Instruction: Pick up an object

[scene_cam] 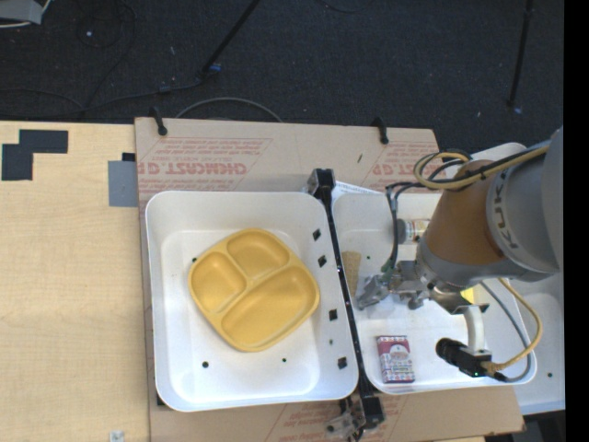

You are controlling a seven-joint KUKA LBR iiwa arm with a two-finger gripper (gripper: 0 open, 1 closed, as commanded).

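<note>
Two bins: tool [375, 291], grip state unclear, near right bin's [368, 238] left wall, card box [395, 357] by front rim.

– What sort of place is this?

– A robotics lab or test cell. A grey industrial arm with an orange band [469, 233] reaches over two shallow white plastic bins [175, 247] set on printed brown cardboard sheets [276, 155].

– Anything else?

– Black cables [230, 35] trail across a dark carpeted floor [368, 53], a thin stand leg crosses it, and the pale wooden tabletop [64, 293] carries dark squares [37, 150].
</note>
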